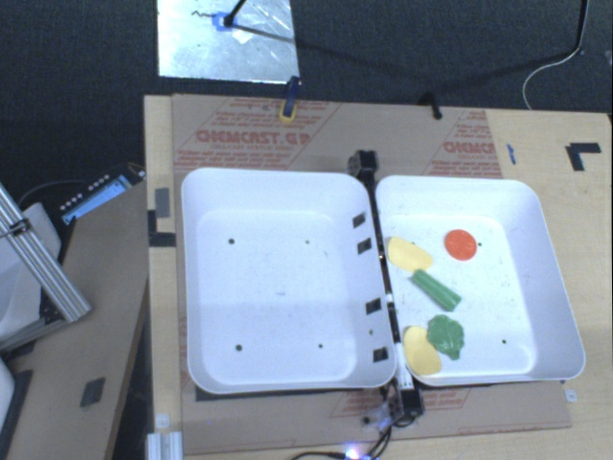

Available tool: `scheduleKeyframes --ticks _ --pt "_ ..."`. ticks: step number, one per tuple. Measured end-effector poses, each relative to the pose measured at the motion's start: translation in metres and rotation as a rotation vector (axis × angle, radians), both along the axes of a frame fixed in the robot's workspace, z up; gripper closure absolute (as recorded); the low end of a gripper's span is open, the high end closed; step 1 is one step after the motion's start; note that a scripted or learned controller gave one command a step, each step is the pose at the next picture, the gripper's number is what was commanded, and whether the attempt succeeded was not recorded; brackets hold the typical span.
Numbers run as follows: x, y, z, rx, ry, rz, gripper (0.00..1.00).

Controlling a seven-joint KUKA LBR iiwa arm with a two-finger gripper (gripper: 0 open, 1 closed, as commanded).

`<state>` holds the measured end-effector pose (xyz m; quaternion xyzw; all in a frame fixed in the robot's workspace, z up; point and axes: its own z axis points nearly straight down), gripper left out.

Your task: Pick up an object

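**Objects grouped in the right bin, toward its inner wall**

Objects for the pick are all found in the right bin (548,257); five toy pieces are spread across its left half and middle. A red disc (461,244) lies farthest toward the top and right, apart from the others. A yellow piece (409,255) rests just beside the divider between the bins. Below it, touching or nearly touching it, a green oblong piece (437,289) is laid with its long axis running diagonally from upper left to lower right. Near the bottom edge, a green broccoli-like toy (445,336) is pressed against a second yellow piece (420,352), which sits close to the inner wall. The left bin (278,286) stands alongside on the bench (239,137).

Whether the jaws are apart or together cannot be told from this view.

Since the arm is said to reach in from the right, the red disc is judged the nearest and least crowded target, with open floor on every side. If the green oblong piece is chosen instead, the jaws would probably have to be closed across its short axis, at right angles to the diagonal. The lower pair is judged hardest, being in contact with each other and close to the wall.
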<state>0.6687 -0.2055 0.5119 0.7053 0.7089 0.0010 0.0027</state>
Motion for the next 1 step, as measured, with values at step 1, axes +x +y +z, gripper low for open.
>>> scheduleKeyframes --ticks 1 --pt "-0.0001 0.0000 0.0197 0.000 0.001 0.000 1.00"
